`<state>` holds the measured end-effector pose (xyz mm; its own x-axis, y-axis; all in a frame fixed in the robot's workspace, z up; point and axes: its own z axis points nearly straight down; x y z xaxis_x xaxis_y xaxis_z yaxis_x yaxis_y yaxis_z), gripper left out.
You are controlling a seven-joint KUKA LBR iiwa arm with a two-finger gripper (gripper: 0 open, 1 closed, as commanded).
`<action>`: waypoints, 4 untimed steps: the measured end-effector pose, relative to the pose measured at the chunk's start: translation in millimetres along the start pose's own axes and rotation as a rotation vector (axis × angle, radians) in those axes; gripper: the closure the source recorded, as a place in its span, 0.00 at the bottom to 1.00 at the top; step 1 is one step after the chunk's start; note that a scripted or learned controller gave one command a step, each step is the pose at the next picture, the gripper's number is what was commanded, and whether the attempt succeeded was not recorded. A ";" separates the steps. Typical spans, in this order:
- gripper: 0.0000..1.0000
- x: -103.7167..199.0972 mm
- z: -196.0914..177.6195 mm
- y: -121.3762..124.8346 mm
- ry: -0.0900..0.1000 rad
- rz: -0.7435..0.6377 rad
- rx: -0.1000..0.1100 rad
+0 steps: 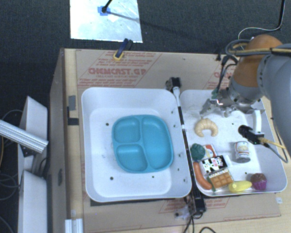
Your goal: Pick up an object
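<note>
The gripper (222,106) hangs over the back of the right bin (276,178), just behind the croissant (206,126). It is not touching the croissant, and nothing sits between the fingers that I can see. Whether they are spread or closed I cannot tell; the wrist and cables blur that part.

The croissant looks the nearest target, lying alone on bare bin floor, apart from the can (241,151) and from the crowded front corner, where a green piece (198,151), a carrot (200,174), a waffle (220,179), a yellow piece (239,186) and a cupcake (258,181) sit close together.

To do the step well, centre over the croissant's thick middle, turn the wrist so the fingers close across its narrow width, and descend straight. The curved shape may roll or slip out sideways, so close slowly and low.

The left bin (94,144) holds 1 blue tray (141,143).
</note>
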<state>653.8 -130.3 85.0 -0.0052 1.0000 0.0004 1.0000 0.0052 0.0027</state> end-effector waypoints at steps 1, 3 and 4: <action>0.00 31.4 0.5 -26.1 0.000 0.001 0.001; 0.00 -0.8 0.5 -78.5 -0.001 0.004 0.002; 1.00 -0.8 -13.2 -75.8 -0.001 0.003 -0.005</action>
<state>578.0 -131.5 97.9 -0.0024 1.0000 -0.0005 1.0000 0.0024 0.0079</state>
